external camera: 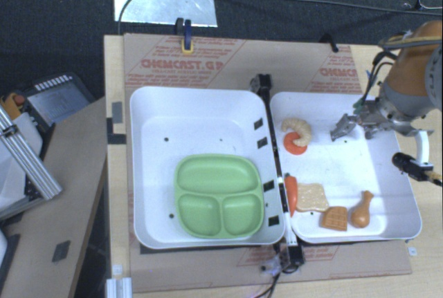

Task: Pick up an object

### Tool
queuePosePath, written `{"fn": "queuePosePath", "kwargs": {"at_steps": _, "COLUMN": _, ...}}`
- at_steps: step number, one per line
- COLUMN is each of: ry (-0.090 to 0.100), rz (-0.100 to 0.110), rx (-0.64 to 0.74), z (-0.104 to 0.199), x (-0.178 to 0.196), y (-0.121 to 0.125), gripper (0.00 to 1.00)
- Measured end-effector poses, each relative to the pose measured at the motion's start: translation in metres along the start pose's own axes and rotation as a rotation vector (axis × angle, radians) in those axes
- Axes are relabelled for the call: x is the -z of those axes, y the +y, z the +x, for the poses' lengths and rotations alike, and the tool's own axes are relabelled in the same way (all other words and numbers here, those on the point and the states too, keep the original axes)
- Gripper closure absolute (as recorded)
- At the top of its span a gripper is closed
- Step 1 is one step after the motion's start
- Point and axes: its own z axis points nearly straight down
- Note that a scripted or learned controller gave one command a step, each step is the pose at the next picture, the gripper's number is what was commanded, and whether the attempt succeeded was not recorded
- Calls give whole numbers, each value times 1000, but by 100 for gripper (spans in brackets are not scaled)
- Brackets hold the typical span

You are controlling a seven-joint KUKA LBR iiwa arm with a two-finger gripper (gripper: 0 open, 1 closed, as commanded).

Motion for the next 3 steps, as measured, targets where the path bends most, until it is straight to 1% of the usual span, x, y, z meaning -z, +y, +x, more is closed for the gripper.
{"fn": "queuePosePath", "kwargs": {"at_steps": 1, "ry": -2, "rz": -5, "rx": 1, "z": -1, "x": 13, "y": 1, "gripper": 100}}
{"fn": "queuePosePath", "kwargs": {"at_steps": 2, "ry": -2, "rz": -6, "rx": -3, "z": -11, "x": 70, "y": 2, "gripper": 100}}
{"fn": "queuePosePath", "kwargs": {"at_steps": 3, "ry": -2, "rz": -6, "rx": 0, "z": -11, "x": 114, "y": 1, "gripper": 100}}
